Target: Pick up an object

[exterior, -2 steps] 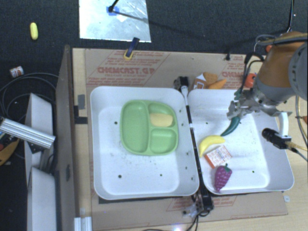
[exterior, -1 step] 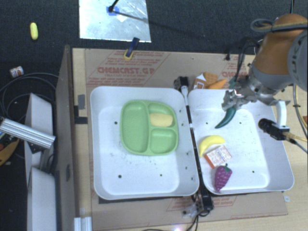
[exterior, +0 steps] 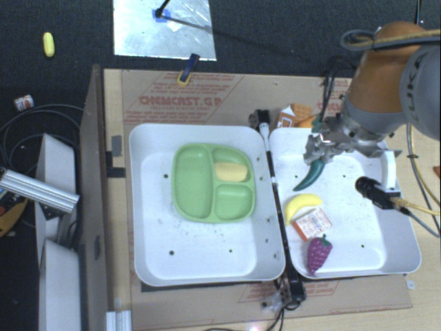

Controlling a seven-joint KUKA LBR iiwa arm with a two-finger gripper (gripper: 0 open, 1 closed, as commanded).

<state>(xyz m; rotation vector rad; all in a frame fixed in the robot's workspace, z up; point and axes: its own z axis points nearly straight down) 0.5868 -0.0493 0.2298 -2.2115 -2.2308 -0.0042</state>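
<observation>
Light falls evenly from above, bright enough that the two white bins (exterior: 207, 267) come close to washing out — their floors show almost no shading, and the rims cast only thin, soft shadows. The foil sheet (exterior: 165, 19) at the top throws back patchy glare. The dark carpet (exterior: 41, 5) around the bench stays dim and grainy. The picture is low in resolution and slightly soft throughout; the print on the cardboard (exterior: 179, 101) reads only in part. The arm's orange band (exterior: 389, 61) looks a little smeared — perhaps motion blur. Edges show no obvious bending.
</observation>
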